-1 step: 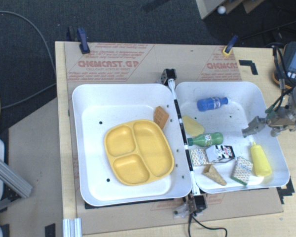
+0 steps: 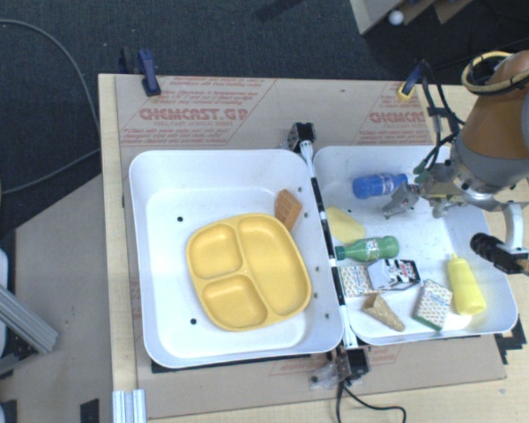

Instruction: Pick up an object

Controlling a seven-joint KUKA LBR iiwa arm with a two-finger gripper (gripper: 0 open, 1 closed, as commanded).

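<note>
Gripper (image 2: 404, 203) open, empty, beside blue bottle (image 2: 377, 185); "CHEMCAST GP" on board (image 2: 194, 111).

A blue bottle (image 2: 376, 185) lies on its side at the back of the right bin (image 2: 502, 311), with a green bottle (image 2: 368, 250), yellow bottle (image 2: 465, 285), small packets (image 2: 393, 274) and a wedge (image 2: 383, 311) nearer the front.

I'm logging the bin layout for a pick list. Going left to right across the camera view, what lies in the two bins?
Yellow divided tray → brown block → green bottle → blue bottle → patterned packet → yellow bottle.
</note>
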